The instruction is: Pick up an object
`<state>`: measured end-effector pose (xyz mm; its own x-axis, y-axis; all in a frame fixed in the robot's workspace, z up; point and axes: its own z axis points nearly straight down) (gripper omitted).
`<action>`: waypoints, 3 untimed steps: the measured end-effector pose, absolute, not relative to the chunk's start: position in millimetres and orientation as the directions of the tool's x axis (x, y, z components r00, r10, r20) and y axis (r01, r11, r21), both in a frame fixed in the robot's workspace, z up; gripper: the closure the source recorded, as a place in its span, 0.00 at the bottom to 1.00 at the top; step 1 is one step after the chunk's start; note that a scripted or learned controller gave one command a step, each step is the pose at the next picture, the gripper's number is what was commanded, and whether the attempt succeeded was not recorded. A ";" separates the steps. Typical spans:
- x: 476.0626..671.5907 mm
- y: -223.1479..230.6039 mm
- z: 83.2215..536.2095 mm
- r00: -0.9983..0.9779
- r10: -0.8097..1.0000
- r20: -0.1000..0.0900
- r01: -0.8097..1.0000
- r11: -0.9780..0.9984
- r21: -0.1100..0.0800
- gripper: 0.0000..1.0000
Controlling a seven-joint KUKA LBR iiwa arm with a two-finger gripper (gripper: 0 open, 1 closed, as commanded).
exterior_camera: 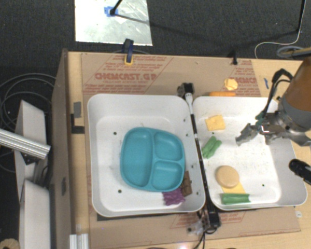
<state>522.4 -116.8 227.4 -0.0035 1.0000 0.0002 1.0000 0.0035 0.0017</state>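
The surface (pixel 160 69) is lying under everything, a flat brown board printed with red lettering that reads "CHEMCAST GP" along its far edge. Two shallow white bins are sitting on it side by side, smooth, with rounded corners. The left bin (pixel 101 139) is holding a teal plate (pixel 151 158), a glossy divided dish with three compartments, and a crumpled purple piece (pixel 172 196) beside a small brown piece (pixel 187 184) is resting against the plate's near right edge.

The arm (pixel 307 95) is reaching in from the right, its orange band showing above the grey wrist. The hand (pixel 246 134) is hanging over the middle of the right bin (pixel 287 191), its dark fingers pointing left; whether they are parted or closed I cannot tell, and nothing is showing between them.

In the right bin, to the left of the hand, a pale yellow square block (pixel 215 123) is lying far, a green bean-like piece (pixel 211 147) is slanting below it, a round tan disc (pixel 228 176) is sitting nearer, and a green stick on a yellow slab (pixel 235 198) is lying nearest. An orange stick (pixel 222 93) is resting just beyond the far rim.
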 end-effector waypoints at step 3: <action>536.0 -211.6 110.4 0.002 1.000 -0.008 1.000 -0.002 0.009 0.00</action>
<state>536.0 -211.6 110.4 0.0024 1.0000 -0.0080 1.0000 -0.0023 0.0094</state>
